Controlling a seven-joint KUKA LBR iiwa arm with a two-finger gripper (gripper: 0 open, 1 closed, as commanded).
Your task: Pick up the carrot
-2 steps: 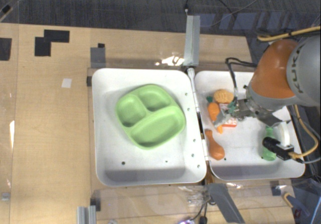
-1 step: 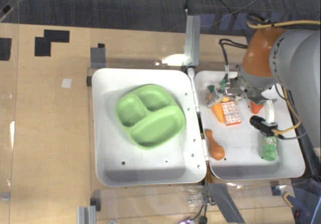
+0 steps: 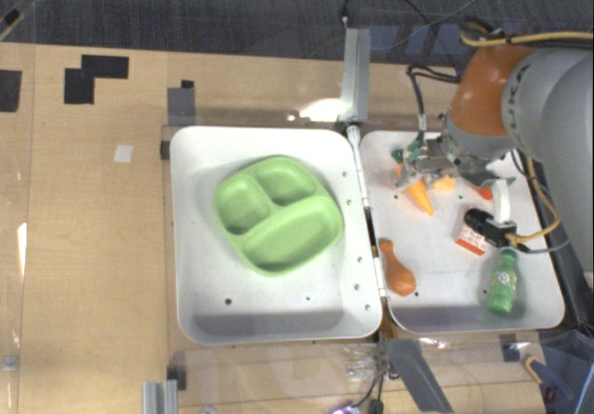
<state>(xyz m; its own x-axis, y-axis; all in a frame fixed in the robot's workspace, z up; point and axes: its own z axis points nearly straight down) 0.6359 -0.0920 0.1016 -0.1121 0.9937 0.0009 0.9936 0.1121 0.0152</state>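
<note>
The carrot (image 3: 421,196) is a small orange wedge lying in the right bin (image 3: 436,296), near its back left part, with its tip pointing to the front right. My gripper (image 3: 423,164) hangs directly over the carrot's back end, very close to it or touching it. A small green bit (image 3: 398,157) shows just left of the gripper. The gripper body hides the carrot's upper end, so whether it is gripped is not visible.
In the right bin lie an orange-brown drumstick-shaped toy (image 3: 397,269) at the front left, a green bottle (image 3: 502,280) at the front right, and a red and white packet (image 3: 471,239). The left bin (image 3: 200,305) holds a green divided plate (image 3: 278,213).
</note>
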